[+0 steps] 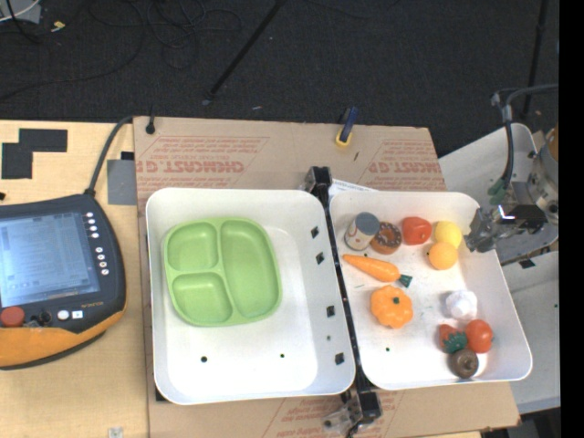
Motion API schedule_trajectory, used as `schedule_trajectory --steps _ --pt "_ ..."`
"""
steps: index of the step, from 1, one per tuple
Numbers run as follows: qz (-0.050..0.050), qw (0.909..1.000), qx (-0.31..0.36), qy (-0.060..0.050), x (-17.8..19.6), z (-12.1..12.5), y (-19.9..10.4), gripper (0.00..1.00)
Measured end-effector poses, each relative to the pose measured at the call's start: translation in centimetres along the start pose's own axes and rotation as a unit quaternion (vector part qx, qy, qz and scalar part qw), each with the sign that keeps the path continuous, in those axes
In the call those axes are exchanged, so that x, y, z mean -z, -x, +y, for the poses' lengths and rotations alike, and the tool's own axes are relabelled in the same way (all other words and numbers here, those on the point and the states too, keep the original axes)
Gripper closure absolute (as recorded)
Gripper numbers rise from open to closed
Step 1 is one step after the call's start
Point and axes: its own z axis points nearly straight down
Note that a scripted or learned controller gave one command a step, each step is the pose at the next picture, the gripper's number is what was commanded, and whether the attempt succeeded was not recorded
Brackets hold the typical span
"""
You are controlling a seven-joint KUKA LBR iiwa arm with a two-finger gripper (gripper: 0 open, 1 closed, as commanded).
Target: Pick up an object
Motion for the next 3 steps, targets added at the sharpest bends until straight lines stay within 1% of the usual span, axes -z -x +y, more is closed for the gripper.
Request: schedule_trajectory --steps 1,2,3 --pt "0.002 1.0000 0.004 -0.007 -8.7 -2.5 -6.2 1.00" --pt "0.001 1.0000 0.006 0.000 -5.8 1.9 -13.2 1.00" --pt "0.001 1.0000 0.004 -0.002 -2.5 -2.9 -17.3 1.00"
